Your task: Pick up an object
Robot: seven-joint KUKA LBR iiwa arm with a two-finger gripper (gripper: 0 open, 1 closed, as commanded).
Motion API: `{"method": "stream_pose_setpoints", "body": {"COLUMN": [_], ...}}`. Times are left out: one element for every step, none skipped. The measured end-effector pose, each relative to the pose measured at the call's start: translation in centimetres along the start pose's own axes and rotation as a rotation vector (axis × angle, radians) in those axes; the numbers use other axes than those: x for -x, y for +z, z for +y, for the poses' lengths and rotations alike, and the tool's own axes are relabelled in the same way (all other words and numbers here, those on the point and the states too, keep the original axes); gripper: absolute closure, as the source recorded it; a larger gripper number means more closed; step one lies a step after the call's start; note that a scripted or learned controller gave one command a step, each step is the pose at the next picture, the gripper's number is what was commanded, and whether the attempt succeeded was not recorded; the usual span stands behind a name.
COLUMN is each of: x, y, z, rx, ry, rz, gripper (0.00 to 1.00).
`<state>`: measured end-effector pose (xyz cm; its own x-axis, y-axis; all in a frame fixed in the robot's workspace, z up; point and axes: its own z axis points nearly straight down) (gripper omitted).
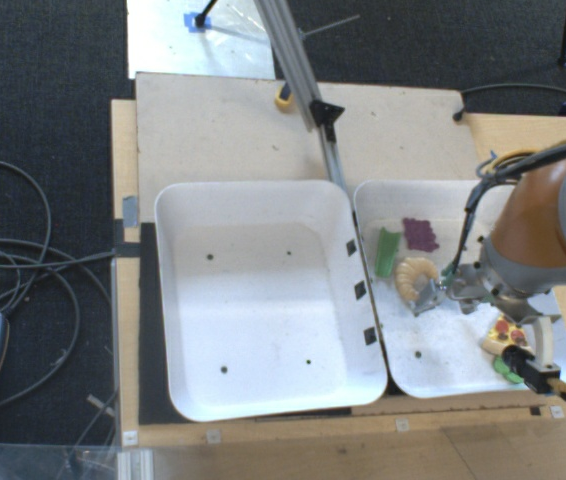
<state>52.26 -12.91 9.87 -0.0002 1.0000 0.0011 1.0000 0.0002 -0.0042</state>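
Croissant-looking tan toy [415, 274] is my guess for the target here, it sits in the right bin, roughly mid-bin, and the gripper is right on top of its lower edge.

Going big to small: the bench [233, 133] carries two white bins side by side. The left bin [178, 208] has nothing loose in it, just a few dark dots on its floor. The right bin [368, 203] has all the toys, which makes sense for a pick task, one bin to grab from. The arm [548, 233] comes in from the right and leans down over that bin, orange band showing above the grey wrist. A slanted metal pole [288, 43] crosses the top of the shot, I can't tell what it's for.

The gripper [429, 295] is down low with its metal fingers touching or just beside the tan toy. Honestly can't make out how far apart they are, or whether anything is pinched between them, so I'm not calling it a grab.

Smaller stuff: a purple piece [421, 233] near the back, a green piece [388, 252] just beside the tan toy, and a yellow, red and green cluster [505, 343] near the front right corner, partly under the arm.

No readable writing or brands anywhere.
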Motion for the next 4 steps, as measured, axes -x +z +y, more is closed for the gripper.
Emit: {"method": "stream_pose_setpoints", "body": {"x": [0.0,0.4,0.2,0.2], "y": [-1.4,-7.8,-12.1,-14.7], "z": [0.2,0.5,0.6,0.7], "rx": [0.006,0.012,0.011,0.009], "ry": [0.0,-0.004,-0.005,-0.005], "rz": [-0.001,-0.003,-0.003,-0.002], "gripper": [1.0,1.0,1.0,1.0]}}
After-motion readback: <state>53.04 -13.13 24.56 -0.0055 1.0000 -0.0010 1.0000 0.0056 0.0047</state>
